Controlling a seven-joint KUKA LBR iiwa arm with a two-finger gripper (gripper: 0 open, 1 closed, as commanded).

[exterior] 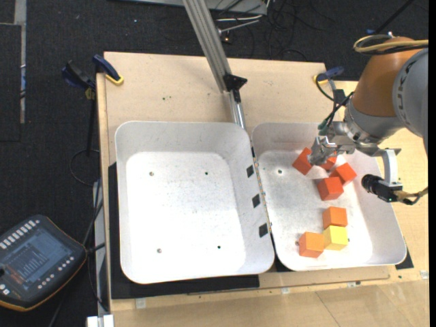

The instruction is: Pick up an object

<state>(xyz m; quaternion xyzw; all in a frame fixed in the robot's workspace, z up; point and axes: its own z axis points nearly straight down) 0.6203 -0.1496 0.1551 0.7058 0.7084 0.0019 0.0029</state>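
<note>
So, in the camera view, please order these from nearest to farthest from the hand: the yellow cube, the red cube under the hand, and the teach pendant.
1. Red cube, just below the hand, right bin.
2. Yellow cube, lower in the same bin.
3. Teach pendant, on the floor at far left.

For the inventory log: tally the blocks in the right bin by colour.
Red-orange blocks: 3, one partly behind the gripper
Orange blocks: 2
Yellow blocks: 1
Total: 6
</note>
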